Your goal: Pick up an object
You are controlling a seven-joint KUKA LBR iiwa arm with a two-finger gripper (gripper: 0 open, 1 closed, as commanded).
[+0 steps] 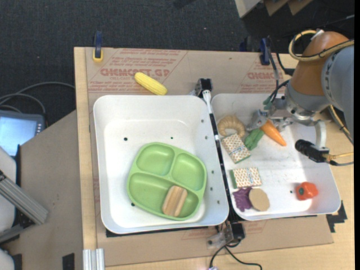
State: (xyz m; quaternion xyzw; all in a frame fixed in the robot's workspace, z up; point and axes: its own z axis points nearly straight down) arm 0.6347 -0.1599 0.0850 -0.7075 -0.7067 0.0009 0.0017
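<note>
My gripper [270,116] hangs over the far part of the right bin [326,204], under the grey arm with its orange band. Just below it lie an orange carrot [274,133] and a green vegetable [253,138]. A tan bagel [232,125] sits to their left. Two patterned square packets [235,148] [247,176] rest nearer the bin's left wall. At the front of the bin are a purple grape bunch [242,197], a tan round disc [260,199] and a red tomato [306,190].
The left bin [112,145] holds a green divided plate [163,173] with a hot dog [175,201] in its front compartment. A yellow corn cob [150,84] lies on the cardboard behind the left bin. A black part [308,149] juts over the right bin's right side.
</note>
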